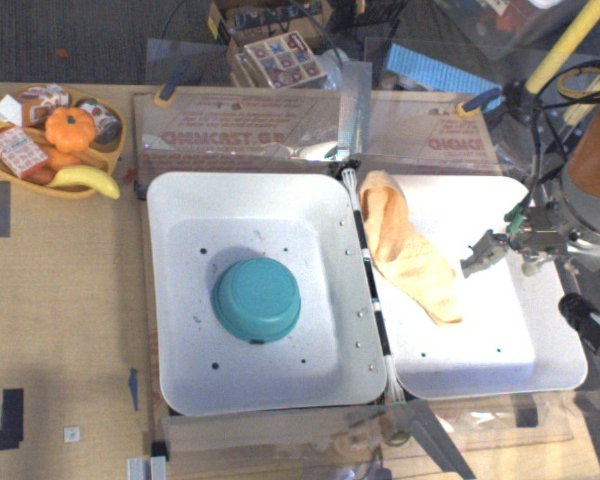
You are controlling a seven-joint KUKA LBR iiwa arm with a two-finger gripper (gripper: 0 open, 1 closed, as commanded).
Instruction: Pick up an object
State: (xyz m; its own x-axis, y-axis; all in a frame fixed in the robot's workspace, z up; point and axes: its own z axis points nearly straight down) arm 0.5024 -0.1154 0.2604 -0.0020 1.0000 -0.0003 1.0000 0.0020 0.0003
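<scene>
Cluttered tabletop; gripper [495,250] is hovering open and empty beside the orange cloth [410,251], nothing lifted yet.

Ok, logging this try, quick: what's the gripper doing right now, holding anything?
Gripper: above the right bin, just right of the orange cloth, nothing between its fingers; open or shut cannot be told.

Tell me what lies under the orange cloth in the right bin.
The orange cloth lies on the right bin, its top draped against the divider. White floor shows around it; whatever is beneath stays covered.
</scene>
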